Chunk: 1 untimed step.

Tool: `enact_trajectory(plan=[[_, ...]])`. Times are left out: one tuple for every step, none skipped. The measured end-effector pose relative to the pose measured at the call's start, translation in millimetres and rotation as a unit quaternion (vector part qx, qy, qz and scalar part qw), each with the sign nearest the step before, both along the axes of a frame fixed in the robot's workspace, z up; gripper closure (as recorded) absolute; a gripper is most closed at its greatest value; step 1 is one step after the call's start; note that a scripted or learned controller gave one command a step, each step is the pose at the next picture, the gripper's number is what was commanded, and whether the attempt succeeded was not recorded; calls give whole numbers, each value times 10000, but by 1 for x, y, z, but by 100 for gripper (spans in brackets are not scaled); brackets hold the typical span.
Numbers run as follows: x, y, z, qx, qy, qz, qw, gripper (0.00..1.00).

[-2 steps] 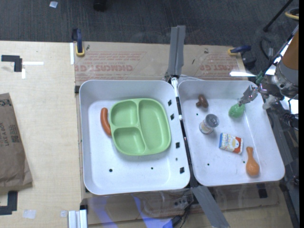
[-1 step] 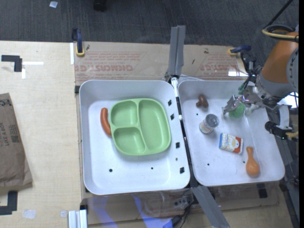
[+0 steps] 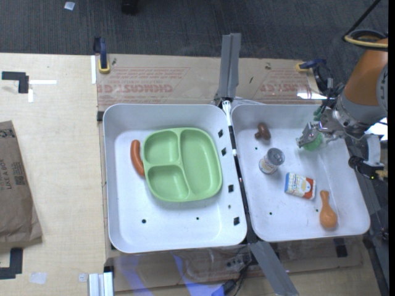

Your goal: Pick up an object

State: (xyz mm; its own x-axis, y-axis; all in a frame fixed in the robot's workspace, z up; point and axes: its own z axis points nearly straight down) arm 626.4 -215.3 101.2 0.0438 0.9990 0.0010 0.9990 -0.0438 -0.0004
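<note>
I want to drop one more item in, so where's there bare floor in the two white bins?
Left bin: a broad bare strip along the near wall, below the green three-compartment plate; the orange sausage-shaped toy crowds the plate's left side. Right bin: bare near-left corner, below the small tin can. Its middle and far right are crowded by the printed carton, orange gourd-shaped toy, and gripper.

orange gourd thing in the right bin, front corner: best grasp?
Take the orange gourd across its narrow neck, coming straight down. It lies flat, neck pointing away from the bin's front wall, bulb nearly against it; closing the jaws left-right should clear the wall. The juice carton sits close beside.
</note>
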Motion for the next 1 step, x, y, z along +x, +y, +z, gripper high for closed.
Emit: enact_trajectory(plan=[[33,53,81,-13,-2,-425,9991,100]])
